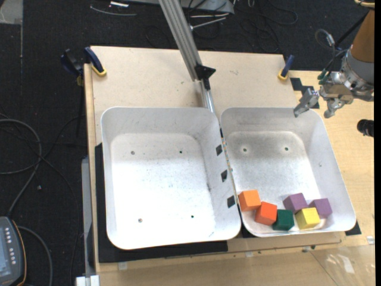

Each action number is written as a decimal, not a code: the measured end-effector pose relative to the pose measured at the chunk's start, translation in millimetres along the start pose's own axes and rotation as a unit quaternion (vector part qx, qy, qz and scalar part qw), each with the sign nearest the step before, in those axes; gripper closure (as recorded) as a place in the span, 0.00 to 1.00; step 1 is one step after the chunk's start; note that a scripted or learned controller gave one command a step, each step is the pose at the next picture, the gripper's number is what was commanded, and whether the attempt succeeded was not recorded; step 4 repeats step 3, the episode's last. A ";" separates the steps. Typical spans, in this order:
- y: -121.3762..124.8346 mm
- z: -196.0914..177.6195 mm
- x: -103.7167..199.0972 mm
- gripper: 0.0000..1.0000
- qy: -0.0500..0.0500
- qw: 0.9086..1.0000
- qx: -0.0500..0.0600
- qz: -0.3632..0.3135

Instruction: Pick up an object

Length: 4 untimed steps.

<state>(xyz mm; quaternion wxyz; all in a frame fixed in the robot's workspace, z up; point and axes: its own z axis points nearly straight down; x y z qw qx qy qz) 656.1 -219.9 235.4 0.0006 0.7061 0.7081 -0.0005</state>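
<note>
The gripper [316,104] hangs at the right of the frame, over the upper right corner of the right bin [333,159]. Its two fingers are spread apart with bare space between them; it has hold of nothing.

The blocks lie well apart from it, gathered at the lower edge of the same bin, toward the bottom right of the frame. A light orange block [249,199] sits at the left of the group, with a darker orange block [266,212] touching it just below and to the right. A green block [284,220] is next to that one, then a yellow block [307,217]. Two purple blocks sit behind these: one [294,202] just above the green and yellow, the other [322,207] at the far right, beside the yellow.

The left bin [119,159] fills the centre-left of the frame. Both bins rest on a pale board [155,79], with a slanted metal rail [178,28] running from the top of the frame to the gap between the bins.
</note>
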 end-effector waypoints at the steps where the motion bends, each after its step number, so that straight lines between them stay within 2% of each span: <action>1: -80.0 112.6 17.7 0.00 0.003 1.000 0.005 0.002; 2: -70.0 -13.6 63.4 0.00 0.000 1.000 -0.005 -0.002; 3: -128.6 111.7 31.3 0.00 0.002 1.000 0.005 0.004; 4: -128.6 111.7 31.3 0.00 0.002 1.000 0.005 0.004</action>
